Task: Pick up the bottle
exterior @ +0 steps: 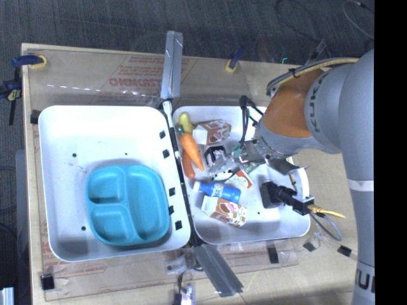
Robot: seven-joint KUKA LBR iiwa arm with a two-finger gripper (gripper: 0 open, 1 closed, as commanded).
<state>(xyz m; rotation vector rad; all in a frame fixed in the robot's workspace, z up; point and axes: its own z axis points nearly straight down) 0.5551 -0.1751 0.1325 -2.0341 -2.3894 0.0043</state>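
Dark carpet floor [95, 11] around bench [82, 68]

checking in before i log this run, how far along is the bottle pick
Done: the arm has reached into the right bin, and the gripper is low among the clutter. In hand: nothing that can be made out; the bottle lies on the bin floor just below the gripper, beside the carrot. Left: grasping the bottle and lifting it clear.

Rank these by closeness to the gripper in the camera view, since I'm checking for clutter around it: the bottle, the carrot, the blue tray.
1. The bottle, just below-left of the gripper, in the right bin.
2. The carrot, to its left by the bin's left wall.
3. The blue tray, over in the left bin.
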